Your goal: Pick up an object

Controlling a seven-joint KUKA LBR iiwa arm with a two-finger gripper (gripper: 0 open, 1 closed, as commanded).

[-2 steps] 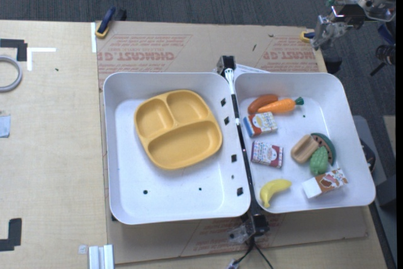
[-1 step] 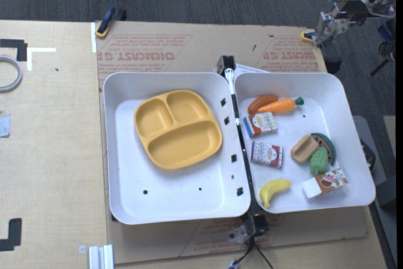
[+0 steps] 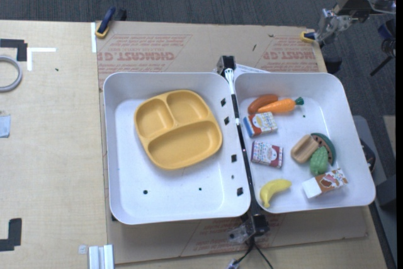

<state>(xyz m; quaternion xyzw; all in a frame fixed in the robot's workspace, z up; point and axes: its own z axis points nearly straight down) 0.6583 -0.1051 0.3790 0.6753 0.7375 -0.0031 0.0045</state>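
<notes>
Metallic two-finger gripper hangs at the upper right, above the cardboard sheet and beyond the far rim of the right white plastic bin; whether it is open or closed cannot be told. Below it and to its left, inside that bin, lie an orange toy carrot and a yellow toy banana. Farther left, a yellow divided plate rests in the left white bin.

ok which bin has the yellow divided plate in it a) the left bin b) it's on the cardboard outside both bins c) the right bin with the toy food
a, the yellow divided plate lies on the floor of the left bin, while the right bin holds the toy food such as the banana and carrot.
</notes>
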